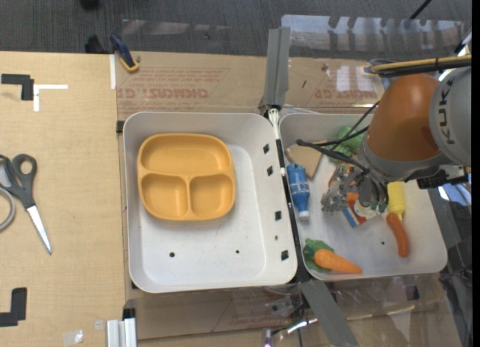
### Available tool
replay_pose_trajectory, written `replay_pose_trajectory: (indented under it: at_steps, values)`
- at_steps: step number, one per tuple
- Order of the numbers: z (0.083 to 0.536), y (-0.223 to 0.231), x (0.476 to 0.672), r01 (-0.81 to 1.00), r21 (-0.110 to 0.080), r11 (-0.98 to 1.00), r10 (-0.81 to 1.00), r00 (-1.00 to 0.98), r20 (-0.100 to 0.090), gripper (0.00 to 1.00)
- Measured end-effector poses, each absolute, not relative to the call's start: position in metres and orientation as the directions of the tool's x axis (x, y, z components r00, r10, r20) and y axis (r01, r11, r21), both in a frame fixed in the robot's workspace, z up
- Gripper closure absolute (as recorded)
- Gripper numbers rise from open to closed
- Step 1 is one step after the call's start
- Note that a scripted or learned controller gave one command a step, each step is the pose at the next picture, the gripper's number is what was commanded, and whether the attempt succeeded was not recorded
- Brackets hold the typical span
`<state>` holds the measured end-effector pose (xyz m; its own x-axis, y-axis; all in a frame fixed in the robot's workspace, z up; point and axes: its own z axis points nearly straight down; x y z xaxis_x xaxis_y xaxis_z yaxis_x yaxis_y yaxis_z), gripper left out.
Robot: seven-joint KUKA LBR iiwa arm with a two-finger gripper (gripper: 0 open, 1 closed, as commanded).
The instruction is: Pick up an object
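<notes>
step: gripper (pixel 339 192) down in the right bin (pixel 427 259) among the toys
fingers: can't tell
next: close, lift straight

Tray (pixel 186 176) in left bin (pixel 255 255); carrot (pixel 336 262) in right bin (pixel 431 255)

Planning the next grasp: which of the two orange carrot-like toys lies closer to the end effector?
The slim plain one, just right of the end effector. The carrot with green leaves lies farther, at the bin's near edge.
</notes>
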<state>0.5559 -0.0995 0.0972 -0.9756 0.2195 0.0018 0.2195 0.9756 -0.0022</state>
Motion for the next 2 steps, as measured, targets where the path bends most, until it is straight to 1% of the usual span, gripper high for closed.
replay_pose_trajectory:
  at_steps: [1,2]
  values:
    - [0.090,-0.105,0.477,0.251,0.000,0.968,0.251,-0.968,0.003,1.00]
    - [0.120,-0.180,0.479,0.055,0.000,0.998,0.055,-0.998,-0.002,1.00]
